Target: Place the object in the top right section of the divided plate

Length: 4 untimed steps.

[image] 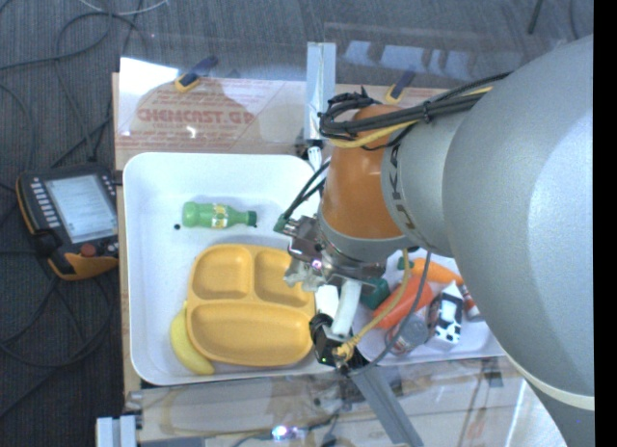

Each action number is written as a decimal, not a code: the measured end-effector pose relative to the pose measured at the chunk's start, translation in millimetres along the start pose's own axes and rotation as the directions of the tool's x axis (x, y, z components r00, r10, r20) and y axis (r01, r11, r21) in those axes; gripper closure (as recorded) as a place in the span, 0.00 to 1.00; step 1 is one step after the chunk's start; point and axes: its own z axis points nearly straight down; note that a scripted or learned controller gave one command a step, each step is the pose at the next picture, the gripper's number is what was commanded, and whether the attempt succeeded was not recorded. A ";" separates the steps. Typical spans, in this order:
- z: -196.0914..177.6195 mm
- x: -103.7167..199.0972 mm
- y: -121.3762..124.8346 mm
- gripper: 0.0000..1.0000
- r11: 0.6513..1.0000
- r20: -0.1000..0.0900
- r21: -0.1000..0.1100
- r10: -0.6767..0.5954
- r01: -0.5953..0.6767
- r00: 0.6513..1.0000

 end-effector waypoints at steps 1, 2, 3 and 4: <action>68.1 35.7 -8.2 1.00 0.972 -0.016 -0.019 0.233 -0.233 0.972; 69.8 30.9 -8.5 0.00 0.972 -0.005 -0.016 0.236 -0.236 0.972; -0.2 -19.0 22.6 0.00 1.000 -0.001 -0.002 -0.011 0.011 1.000; 38.4 2.3 9.9 0.00 1.000 -0.015 -0.008 0.023 -0.024 1.000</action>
